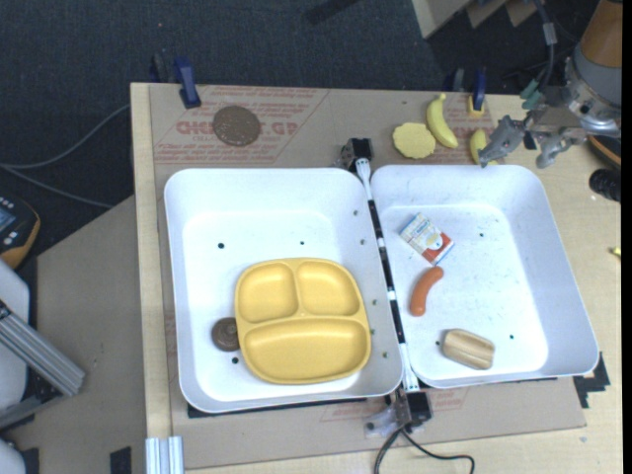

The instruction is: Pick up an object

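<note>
The right bin (553,265) holds a small white carton with red and blue print (426,237), an orange-red sausage (426,290) and a tan bread roll (467,348). In the left bin (188,265) lies a yellow divided plate (300,318) with a brown round cookie (225,335) at its left edge. My gripper (521,146) hangs above the far rim of the right bin, at its right end, open with nothing between its fingers. A small yellow piece (478,144) lies just left of the left finger (497,142).
On the bench behind the bins lie a banana (441,122), a flat yellow round piece (414,140) and a brown cookie (236,124). Blue clamps (185,82) stand at the bench's back edge. Black clips (355,152) join the bins.
</note>
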### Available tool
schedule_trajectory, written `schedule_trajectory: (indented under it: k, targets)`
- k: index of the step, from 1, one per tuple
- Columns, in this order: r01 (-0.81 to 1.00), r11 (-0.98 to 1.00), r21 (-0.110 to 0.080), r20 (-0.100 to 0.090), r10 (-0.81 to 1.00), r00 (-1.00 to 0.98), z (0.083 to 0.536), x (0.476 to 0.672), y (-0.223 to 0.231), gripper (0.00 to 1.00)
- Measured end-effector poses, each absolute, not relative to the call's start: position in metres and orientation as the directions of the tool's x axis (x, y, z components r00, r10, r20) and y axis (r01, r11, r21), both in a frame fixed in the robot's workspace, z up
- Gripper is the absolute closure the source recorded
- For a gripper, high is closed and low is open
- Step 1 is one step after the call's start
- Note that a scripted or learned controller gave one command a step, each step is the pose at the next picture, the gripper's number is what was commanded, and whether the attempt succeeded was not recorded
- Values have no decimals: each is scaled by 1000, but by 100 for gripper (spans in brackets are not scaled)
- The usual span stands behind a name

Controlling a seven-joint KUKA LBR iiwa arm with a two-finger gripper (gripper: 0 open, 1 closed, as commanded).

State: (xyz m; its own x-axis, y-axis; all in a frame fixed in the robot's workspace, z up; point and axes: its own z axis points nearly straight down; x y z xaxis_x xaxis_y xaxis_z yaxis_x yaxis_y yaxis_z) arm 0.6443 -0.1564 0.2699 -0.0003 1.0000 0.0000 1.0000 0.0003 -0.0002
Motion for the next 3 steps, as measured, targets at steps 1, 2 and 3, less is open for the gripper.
schedule_trajectory:
  k: [1,2,3]
  targets:
    - [1000,0,-17,6,1000,0,156,572,-119,0]
    - [1000,2,-7,2,1000,-2,80,570,-97,0]
    - [1000,-1,-4,1,1000,1,84,554,-102,0]
